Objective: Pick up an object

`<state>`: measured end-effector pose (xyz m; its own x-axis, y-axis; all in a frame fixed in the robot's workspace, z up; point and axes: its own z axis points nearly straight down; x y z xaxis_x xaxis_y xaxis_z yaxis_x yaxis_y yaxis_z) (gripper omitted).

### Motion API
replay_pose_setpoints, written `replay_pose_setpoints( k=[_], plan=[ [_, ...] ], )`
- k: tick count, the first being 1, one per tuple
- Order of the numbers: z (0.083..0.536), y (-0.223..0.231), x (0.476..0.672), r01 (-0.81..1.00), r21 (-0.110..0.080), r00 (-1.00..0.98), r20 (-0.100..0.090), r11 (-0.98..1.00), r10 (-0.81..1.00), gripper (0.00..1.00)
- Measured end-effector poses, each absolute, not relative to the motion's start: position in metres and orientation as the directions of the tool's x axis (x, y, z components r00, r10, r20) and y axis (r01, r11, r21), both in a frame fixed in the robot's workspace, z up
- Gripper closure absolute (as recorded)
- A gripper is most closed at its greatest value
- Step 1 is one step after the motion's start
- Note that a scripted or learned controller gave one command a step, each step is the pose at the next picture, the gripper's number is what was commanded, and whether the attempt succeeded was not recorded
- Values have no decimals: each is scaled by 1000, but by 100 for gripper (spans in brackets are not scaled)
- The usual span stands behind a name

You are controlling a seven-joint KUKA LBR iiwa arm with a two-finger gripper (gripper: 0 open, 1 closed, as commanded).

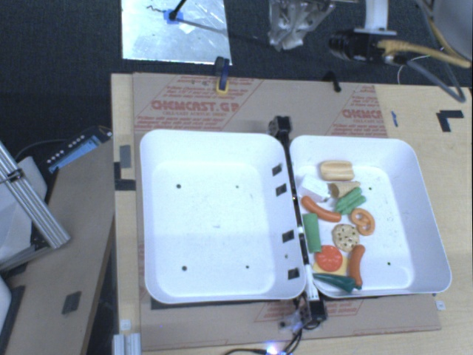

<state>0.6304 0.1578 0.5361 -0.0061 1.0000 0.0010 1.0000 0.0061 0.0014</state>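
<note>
The toy hot dog bun (336,170), far in the right bin (421,198), looks light and stiff; its sides should be gripped. The state of the fingers cannot be told.

Brown cardboard sheet (194,103) printed with red lettering, yellow and blue clamp (222,76) on its far edge, shiny foil square (174,19) beyond that edge, aluminium rail (28,202) left of the cardboard
</note>
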Motion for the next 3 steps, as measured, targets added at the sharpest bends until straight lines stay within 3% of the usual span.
replay_pose_setpoints(
  k=[1,2,3],
  plan=[
    [508,121,669,1000,3,0,-1,0,1000,100],
    [536,155,643,1000,3,-5,1,5,1000,100],
    [535,168,605,1000,0,-5,1,5,1000,100]
  ],
)
